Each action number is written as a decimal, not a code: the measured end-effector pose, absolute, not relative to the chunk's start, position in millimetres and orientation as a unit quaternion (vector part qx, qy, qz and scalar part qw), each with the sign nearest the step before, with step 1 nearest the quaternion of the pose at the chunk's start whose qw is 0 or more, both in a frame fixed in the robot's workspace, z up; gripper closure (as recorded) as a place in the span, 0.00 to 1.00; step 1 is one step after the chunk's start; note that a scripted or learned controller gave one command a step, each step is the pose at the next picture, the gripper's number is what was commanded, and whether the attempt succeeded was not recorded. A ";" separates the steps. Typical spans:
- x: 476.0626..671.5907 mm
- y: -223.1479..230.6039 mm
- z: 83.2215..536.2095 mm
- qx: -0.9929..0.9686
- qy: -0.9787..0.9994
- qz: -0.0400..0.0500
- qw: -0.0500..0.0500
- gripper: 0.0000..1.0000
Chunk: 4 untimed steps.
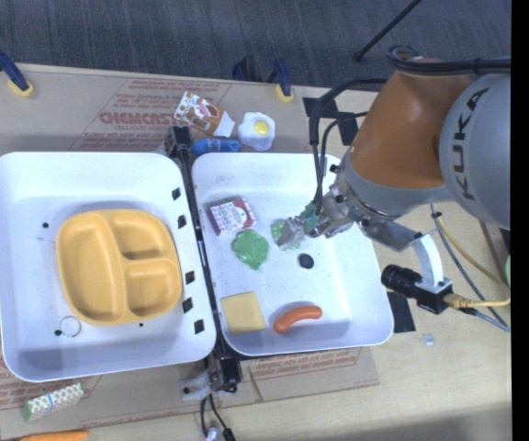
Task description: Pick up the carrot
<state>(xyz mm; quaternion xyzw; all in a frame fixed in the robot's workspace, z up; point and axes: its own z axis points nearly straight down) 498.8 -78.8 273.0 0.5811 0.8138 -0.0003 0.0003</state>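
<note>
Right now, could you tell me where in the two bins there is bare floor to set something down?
Left bin: bare floor borders the yellow divided plate, widest along the top and bottom walls. Right bin: the top strip under the far wall is bare, also the right side beyond the small black object. Crowded: the middle and front, around the claw, green leaf, cheese slice and carrot.

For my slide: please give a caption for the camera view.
Gripper above the right bin, near green item; carrot untouched.
</note>
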 end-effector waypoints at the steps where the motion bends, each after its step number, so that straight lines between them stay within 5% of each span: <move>1: 476.4 -142.7 250.6 0.556 0.831 -0.001 -0.001 1.00; 2: 478.6 -211.6 278.3 0.469 0.883 -0.001 0.000 1.00; 4: 478.8 -211.0 304.1 0.065 0.998 -0.001 0.001 1.00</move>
